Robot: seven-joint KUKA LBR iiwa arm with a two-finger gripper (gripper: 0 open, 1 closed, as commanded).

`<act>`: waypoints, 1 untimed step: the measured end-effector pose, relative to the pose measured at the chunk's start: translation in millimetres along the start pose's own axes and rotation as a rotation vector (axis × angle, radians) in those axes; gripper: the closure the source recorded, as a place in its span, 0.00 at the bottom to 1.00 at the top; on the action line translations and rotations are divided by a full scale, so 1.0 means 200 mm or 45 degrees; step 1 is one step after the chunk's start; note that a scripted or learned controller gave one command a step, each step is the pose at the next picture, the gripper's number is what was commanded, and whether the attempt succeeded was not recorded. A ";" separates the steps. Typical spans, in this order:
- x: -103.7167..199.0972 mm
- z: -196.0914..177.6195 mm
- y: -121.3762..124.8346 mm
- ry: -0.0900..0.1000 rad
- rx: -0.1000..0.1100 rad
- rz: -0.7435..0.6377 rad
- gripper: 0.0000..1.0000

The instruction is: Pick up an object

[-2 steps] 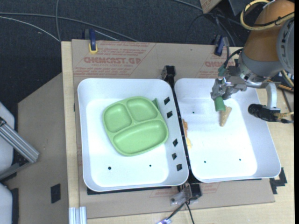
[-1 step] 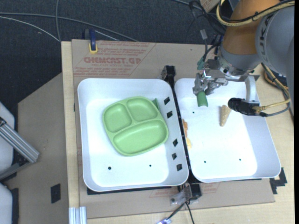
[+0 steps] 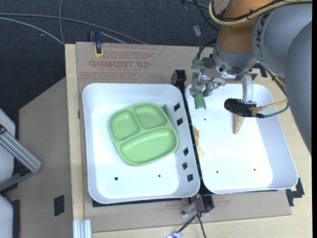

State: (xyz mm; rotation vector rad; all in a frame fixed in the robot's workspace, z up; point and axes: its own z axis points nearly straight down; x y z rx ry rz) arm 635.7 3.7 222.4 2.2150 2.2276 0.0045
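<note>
Tool [image 3: 200, 90] over the right bin's [image 3: 257, 177] far-left corner, above a small green object [image 3: 199, 101]; grip state cannot be told. Divided green plate [image 3: 143, 134] lies in the left bin [image 3: 99, 172]; cone-shaped item [image 3: 237, 124] partly obscured by cabling.

One fixed overhead camera, slanting onto both bins [image 3: 94, 148].

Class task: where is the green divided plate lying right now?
The green divided plate lies in the left bin, near its middle, across the divider from the gripper.
</note>
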 end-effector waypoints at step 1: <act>0.31 0.03 0.05 0.001 0.001 -0.001 1.00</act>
